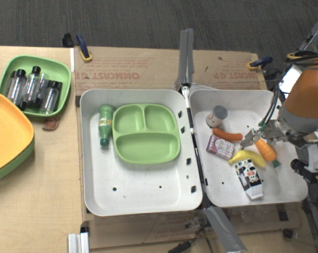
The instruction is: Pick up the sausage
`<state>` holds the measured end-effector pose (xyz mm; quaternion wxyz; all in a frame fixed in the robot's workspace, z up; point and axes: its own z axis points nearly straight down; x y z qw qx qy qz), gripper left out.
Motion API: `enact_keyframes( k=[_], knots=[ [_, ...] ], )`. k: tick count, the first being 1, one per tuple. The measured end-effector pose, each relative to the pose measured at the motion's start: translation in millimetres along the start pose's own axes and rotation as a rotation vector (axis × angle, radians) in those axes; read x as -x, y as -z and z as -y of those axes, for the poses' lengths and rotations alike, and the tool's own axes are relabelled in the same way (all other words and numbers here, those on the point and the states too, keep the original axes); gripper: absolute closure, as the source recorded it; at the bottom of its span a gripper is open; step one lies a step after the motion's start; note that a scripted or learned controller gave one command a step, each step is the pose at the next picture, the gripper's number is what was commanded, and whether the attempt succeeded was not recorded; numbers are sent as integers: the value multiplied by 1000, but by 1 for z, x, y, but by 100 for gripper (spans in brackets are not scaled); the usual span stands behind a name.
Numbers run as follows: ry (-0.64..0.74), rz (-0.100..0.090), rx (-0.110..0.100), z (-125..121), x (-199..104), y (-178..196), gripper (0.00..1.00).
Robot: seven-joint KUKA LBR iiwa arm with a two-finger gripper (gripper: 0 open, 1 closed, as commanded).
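Observation:
The sausage (227, 135) is a short reddish-orange link lying nearly level in the right bin (285, 194), just below a small grey can (218, 116). My gripper (252, 139) hangs low over the bin, just off the sausage's right end and above an orange carrot (266, 150). Nothing shows as lifted by it. The orange band of the arm (305, 100) rises behind it at the right edge.
A pink packet (220, 147) touches the sausage's underside; a banana (247, 158) and a milk carton (250, 178) lie below. The left bin (132, 194) holds a green divided plate (146, 133) and a green bottle (105, 124). Yellow plates and a tray of bottles sit far left.

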<state>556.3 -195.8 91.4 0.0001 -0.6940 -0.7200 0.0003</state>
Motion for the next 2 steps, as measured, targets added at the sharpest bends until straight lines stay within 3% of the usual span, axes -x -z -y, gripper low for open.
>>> enact_keyframes(
  k=[1, 2],
  knots=[
    [-4, 1, 0, 0, 1, 9, 100],
    [-89, 1, -2, -26, -70, 118, 100]
  ],
)
